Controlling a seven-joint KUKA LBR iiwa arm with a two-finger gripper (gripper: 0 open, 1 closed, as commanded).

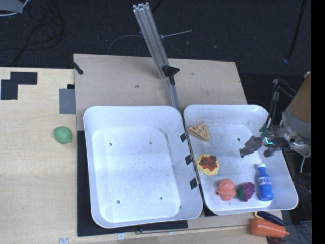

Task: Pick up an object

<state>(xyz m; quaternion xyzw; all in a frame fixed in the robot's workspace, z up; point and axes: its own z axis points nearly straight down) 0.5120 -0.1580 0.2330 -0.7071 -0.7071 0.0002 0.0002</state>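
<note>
White, smooth plastic right bin (223,113) holds a pizza wedge (199,131), round flower toy (207,164), pink lump (226,189), purple grapes (247,191) and blue bottle (263,183) at lower right; dark end effector (252,146) hovers above them, grip impossible to tell.

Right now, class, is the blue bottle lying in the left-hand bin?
No. The blue bottle lies in the right bin, beside the purple toy.

Brightness: moderate and even; white bins (137,166) bright, not blown out.
Surround: floor beyond the table (152,80) very dark.
Shadows: soft, faint, along bin walls.
Glare: slight sheen on bin floors.
Sharpness: soft overall, low resolution; small items lack fine detail.
</note>
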